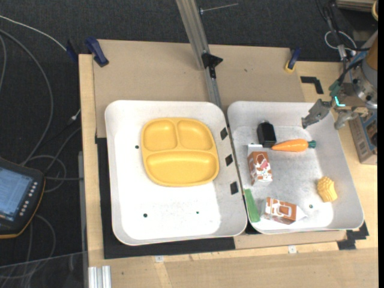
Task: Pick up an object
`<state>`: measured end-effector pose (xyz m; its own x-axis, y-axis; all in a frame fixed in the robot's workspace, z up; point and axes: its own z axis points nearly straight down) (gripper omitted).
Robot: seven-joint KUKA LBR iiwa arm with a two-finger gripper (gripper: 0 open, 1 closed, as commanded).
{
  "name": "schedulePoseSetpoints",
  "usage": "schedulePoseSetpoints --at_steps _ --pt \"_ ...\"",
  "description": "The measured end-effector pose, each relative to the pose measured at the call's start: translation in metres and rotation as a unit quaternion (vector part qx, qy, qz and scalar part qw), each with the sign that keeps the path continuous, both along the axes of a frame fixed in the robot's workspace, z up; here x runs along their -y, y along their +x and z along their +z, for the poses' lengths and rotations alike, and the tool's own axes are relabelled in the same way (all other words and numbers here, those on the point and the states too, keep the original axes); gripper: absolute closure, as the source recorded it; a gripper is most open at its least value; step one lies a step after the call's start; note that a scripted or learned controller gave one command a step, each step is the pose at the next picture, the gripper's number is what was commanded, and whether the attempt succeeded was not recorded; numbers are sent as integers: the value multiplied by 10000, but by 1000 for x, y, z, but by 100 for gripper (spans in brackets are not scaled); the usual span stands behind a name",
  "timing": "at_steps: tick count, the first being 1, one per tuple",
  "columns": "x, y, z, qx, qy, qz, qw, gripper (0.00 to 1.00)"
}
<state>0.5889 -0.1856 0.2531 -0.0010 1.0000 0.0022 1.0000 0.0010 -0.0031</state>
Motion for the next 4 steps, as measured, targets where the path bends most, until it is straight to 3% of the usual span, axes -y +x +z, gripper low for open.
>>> schedulePoseSetpoints --at_steps 3,4 --pt "-7 -5 -159 -22 4 -3 10000 0" --pt "-6 -3 -144 21 -3 1 10000 100"
